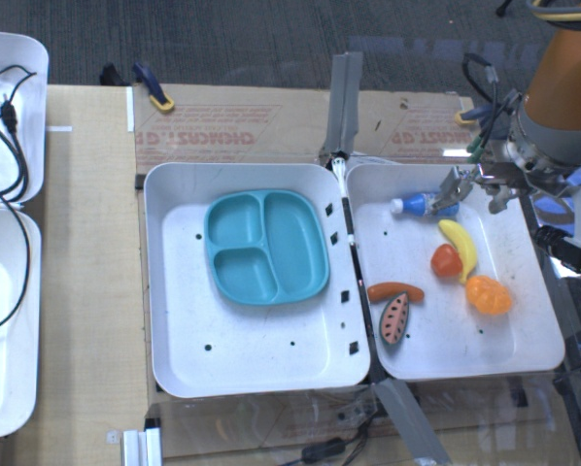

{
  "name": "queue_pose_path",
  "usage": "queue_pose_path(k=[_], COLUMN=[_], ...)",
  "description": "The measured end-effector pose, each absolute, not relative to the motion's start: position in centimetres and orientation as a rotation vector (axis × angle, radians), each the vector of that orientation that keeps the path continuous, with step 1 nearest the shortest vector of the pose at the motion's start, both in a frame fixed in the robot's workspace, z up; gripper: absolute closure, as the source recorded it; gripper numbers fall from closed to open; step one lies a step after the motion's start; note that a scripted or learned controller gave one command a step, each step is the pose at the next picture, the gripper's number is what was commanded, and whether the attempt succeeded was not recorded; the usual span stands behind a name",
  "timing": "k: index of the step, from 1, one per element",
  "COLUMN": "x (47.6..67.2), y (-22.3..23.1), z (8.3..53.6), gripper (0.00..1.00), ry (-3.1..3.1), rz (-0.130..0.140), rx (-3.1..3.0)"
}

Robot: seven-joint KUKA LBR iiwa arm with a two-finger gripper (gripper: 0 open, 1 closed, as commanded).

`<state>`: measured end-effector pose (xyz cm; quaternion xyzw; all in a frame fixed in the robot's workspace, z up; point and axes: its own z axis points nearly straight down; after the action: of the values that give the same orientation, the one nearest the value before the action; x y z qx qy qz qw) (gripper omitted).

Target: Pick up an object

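The right bin (524, 352) holds several toy foods. A yellow banana (460, 242) lies against a red tomato (445, 260), with an orange piece (489, 296) at its lower right. A brown sausage (395, 292) and a watermelon slice (394, 319) sit near the bin's left wall. A small blue and white bottle (413, 205) lies at the back. My gripper (475, 192) hangs over the back of this bin, just right of the bottle and above the banana. Its two fingers stand apart, open, with nothing between them.
A teal divided plate (267, 246) lies in the left bin (174, 338). A grey divider post (344, 105) rises between the bins at the back. Blue and yellow clamps (153, 87) sit on the cardboard behind. White trays with black cables (4, 153) stand far left.
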<state>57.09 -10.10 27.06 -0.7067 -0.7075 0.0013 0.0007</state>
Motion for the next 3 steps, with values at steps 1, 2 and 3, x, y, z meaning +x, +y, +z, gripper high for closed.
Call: queue_pose_path(k=[1,2,3], x=[58.7,60.0,60.1], y=[-14.6,-18.2,-18.3], z=[15.8,9.1,10.1], gripper=[0.0,0.0,1.0], ry=[-2.216,-2.218,-2.214], rz=[0.004,0.002,0.001], rx=[-2.223,-2.224,-2.229])
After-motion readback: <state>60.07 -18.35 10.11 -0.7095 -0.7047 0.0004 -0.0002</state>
